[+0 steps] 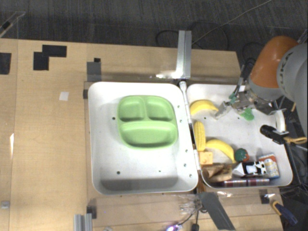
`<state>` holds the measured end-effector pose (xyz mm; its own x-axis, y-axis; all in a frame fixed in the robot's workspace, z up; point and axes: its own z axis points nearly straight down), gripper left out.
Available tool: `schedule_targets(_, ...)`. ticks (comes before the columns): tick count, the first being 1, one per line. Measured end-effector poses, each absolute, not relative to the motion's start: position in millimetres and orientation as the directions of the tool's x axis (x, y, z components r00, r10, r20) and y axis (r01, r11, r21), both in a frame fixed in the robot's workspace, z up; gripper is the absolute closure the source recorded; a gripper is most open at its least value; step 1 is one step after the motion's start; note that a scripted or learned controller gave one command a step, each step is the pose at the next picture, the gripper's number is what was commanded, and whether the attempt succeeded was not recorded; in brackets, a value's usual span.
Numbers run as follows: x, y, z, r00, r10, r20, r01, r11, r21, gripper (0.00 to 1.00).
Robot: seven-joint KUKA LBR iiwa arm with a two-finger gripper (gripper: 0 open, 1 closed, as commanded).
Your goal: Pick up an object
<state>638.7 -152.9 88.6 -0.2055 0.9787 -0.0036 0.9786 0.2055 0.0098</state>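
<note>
Metal fingers of the gripper (225,109) are seen low over the right bin (284,177), just right of a banana (202,107); whether they are spread or pressed together cannot be told. Below that banana, an ear of corn (198,135) and a second banana (221,149) are laid. Left of the banana, a green divided plate (147,121) is set in the left bin (103,167).

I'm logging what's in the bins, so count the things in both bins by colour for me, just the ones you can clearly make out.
Yellow: 3, banana, banana, corn cob
Green: 2, divided tray in the left bin, small piece below the gripper
Black and white: 1, cow figure
Total: 6
The clutter along the right bin's lower edge is too jumbled to count.
</note>
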Motion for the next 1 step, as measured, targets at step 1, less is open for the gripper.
schedule_targets(1,667.9,-107.5,88.6,-0.238,0.971,-0.008,0.971,0.238,-0.008,0.00)
